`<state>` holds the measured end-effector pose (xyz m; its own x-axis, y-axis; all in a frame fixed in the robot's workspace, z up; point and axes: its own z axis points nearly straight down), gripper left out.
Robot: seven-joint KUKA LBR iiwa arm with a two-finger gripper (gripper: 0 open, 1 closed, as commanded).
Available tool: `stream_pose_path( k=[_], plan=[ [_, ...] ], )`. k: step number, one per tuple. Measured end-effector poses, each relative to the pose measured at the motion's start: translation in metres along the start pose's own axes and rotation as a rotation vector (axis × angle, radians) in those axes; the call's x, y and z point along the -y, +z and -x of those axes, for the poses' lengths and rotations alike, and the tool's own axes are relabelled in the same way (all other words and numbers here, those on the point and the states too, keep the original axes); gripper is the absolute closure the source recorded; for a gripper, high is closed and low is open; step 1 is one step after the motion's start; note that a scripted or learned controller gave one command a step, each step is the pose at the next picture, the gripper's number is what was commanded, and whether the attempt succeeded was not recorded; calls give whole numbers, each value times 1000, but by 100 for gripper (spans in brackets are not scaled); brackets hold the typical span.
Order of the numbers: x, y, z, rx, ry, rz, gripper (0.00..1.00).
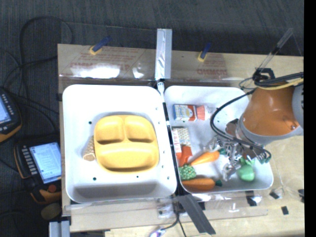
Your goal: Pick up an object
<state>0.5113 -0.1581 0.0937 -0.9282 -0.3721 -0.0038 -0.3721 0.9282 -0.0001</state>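
Observation:
My gripper hangs low inside the right bin, under the orange wrist band. Its metal fingers point down between an orange carrot on their left and a green toy on their right. Nothing is seen held between them. Near the bin's front lie a second carrot and a green broccoli piece. A red pepper-like piece sits beside them. Two small cartons lie at the back left of this bin.
The left bin holds a yellow divided tray with a small tan object at its left. A metal divider post stands between the bins at the back. Black cables loop over the right bin.

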Motion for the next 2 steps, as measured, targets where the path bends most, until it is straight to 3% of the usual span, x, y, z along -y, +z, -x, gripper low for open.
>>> stream_pose_path(
  k=[1, 2],
  plan=[
    [-39, 3, 6, 10, -43, -11, 0],
    [-44, 3, 11, -4, 2, -24, 0]
  ],
)
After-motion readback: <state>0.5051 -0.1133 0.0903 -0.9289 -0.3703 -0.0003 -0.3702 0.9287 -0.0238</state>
